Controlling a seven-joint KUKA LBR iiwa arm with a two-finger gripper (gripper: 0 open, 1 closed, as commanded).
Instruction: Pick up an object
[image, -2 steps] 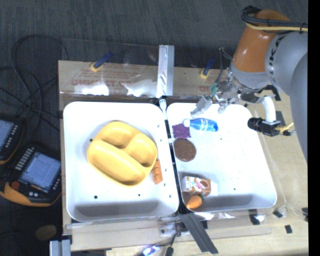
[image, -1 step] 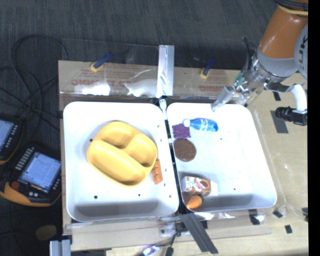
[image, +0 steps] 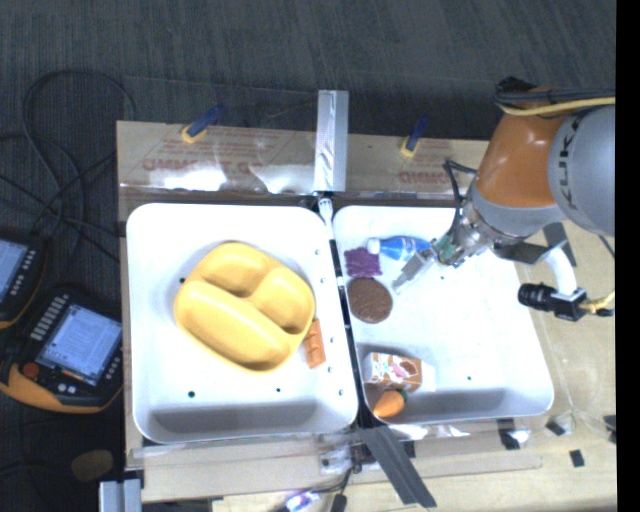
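The right bin (image: 480, 340) holds a blue and white bottle (image: 395, 245) lying near its far left corner. Beside it is a purple piece (image: 362, 262), and a brown round disc (image: 369, 299) lies just in front of that. My gripper (image: 408, 270) reaches in from the right and sits low, just right of the disc and right under the bottle. Near the front left corner lie a small printed carton (image: 393, 370) and an orange piece (image: 388, 403). In the left bin (image: 160, 380) rests a large yellow rounded object (image: 245, 303) with a small orange stick (image: 314, 345) at its right side.
The arm's orange band (image: 520, 150) and grey wrist hang over the right bin's far right corner. A black cable plug (image: 545, 296) juts over the right rim. The ridge between the bins (image: 338, 300) runs just left of the disc. A handset (image: 70, 345) lies off the bench at left.
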